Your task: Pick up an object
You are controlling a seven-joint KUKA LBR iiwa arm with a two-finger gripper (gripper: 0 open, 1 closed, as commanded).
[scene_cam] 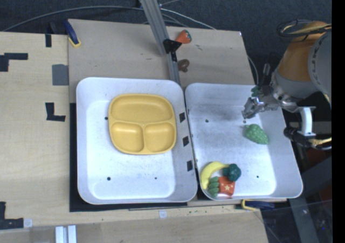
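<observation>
A green leafy toy [256,133] lies in the right bin [215,129], toward its right side. My gripper [249,110] hangs just above and to the left of it, at the bin's upper right, a short gap from the toy. At the bin's front edge a yellow banana [211,170], a dark green broccoli piece [233,172] and a red and green piece [223,186] lie in a cluster. The arm reaches in from the right with its orange band [296,56] above the wrist.
A yellow three-compartment plate [143,123] rests in the left bin [94,182]. A grey metal bar [153,13] slants down from the top to a clamp behind the bins. Cables run across the dark floor behind the bench.
</observation>
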